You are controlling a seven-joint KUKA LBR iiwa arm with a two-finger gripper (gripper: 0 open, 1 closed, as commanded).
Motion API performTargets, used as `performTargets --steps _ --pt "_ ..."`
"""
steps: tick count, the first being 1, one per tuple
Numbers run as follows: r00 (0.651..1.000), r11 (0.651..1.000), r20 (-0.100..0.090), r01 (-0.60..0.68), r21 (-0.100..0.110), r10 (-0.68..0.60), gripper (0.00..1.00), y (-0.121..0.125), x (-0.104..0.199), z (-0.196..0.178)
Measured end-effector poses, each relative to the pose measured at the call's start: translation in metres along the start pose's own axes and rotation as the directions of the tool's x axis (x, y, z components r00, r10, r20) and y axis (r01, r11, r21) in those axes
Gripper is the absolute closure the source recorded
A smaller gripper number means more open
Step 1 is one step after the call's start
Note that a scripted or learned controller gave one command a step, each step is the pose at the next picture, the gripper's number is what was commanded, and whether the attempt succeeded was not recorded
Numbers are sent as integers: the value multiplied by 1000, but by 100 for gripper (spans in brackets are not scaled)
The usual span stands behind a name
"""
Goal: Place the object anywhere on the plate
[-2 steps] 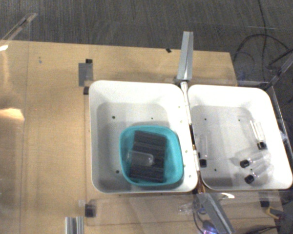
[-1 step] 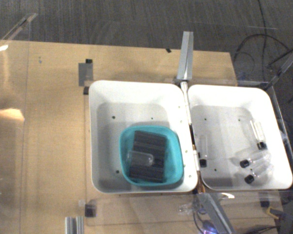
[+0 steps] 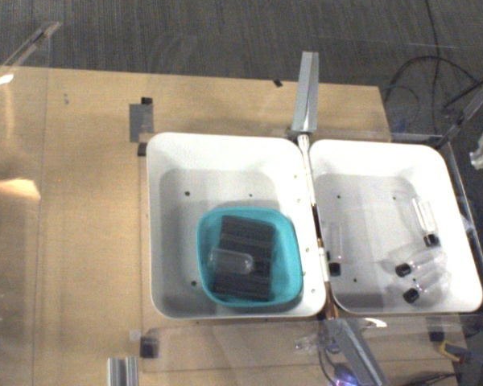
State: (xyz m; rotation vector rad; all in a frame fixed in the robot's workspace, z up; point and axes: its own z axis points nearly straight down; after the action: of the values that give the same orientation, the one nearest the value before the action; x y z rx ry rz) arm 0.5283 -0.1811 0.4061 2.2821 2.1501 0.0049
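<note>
1. Gripper width cannot be told from this view, nor whether anything sits between its fingers.
2. Two white bins stand side by side toward the bench's right end, the left bin and the right bin, their inner walls touching.
3. A teal plate with rounded corners lies in the left bin's near half, close to its near wall.
4. On the plate rests a dark ribbed block that covers most of the plate's floor.
5. A clear rounded object lies on the block, toward its left-near part. It is see-through, so its outline is faint and its exact shape is hard to make out.
6. In the right bin, several clear vials with black caps lie toward the near-right corner: one long vial beside the right wall, and two more nearer the corner. Their bodies almost vanish against the white floor, and the caps are the plainest part.
7. Another clear vial lies along the right bin's left wall, barely visible apart from its dark cap.
8. A grey metal bar runs from the bench's far edge to the seam between the bins.
9. Glare washes out the bench's left edge.
</note>
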Motion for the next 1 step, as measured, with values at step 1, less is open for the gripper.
performTargets --steps 1 --pt "1000 1000 0 -1 0 1 0 0 0 0"
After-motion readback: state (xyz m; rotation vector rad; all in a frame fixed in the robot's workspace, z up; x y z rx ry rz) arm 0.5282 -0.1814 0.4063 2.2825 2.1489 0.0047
